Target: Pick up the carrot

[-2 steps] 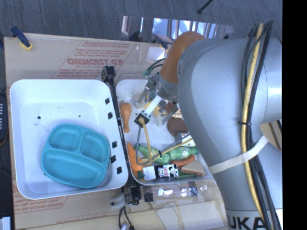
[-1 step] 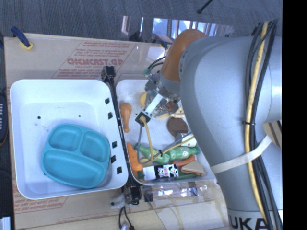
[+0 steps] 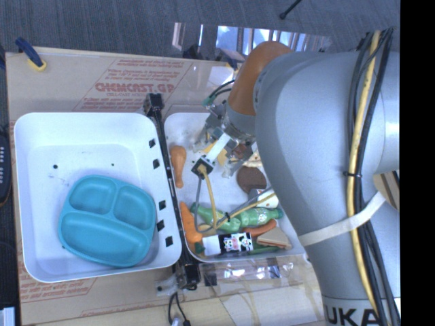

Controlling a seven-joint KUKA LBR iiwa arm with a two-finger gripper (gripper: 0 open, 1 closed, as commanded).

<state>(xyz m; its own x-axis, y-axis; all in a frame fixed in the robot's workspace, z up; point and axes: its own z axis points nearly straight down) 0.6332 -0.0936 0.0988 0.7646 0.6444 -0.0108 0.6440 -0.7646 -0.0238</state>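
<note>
The carrot (image 3: 188, 224), bright orange, lies along the left wall of the right bin (image 3: 178, 122), near its front corner. Its lower end is tucked under a black-and-white bottle (image 3: 232, 242). My gripper (image 3: 225, 138) hangs over the back half of the right bin, well behind the carrot and apart from it. The bulky grey arm covers the bin's right side.
A pale orange drumstick-shaped toy (image 3: 178, 162) lies by the left wall, between gripper and carrot. A green vegetable (image 3: 253, 216), a brown round cookie (image 3: 251, 178) and a sandwich wedge (image 3: 275, 239) crowd the front. The left bin (image 3: 41, 134) holds a blue divided plate (image 3: 107, 219).
</note>
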